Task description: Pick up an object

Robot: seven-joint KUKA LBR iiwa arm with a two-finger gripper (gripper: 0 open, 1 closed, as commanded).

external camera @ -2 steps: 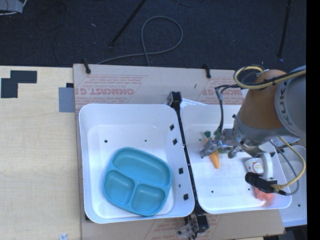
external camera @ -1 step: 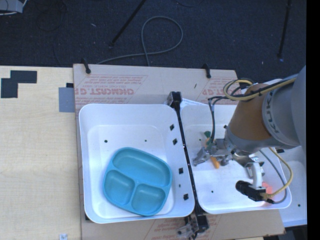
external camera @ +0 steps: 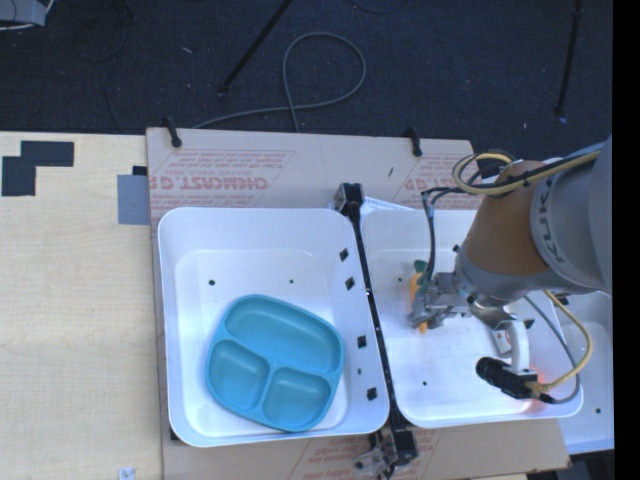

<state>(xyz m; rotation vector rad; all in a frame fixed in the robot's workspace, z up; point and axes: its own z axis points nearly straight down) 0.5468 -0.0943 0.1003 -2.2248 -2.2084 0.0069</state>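
In the right bin — hand over a small orange object

The blue divided tray took up most of the left bin's floor, leaving bare room along the bin's far and left sides. A black divider ran between the two bins. In the right bin, the arm and its cables crowded the right half; a small orange object, perhaps more than one, lay near the middle, with open floor toward the near left corner.
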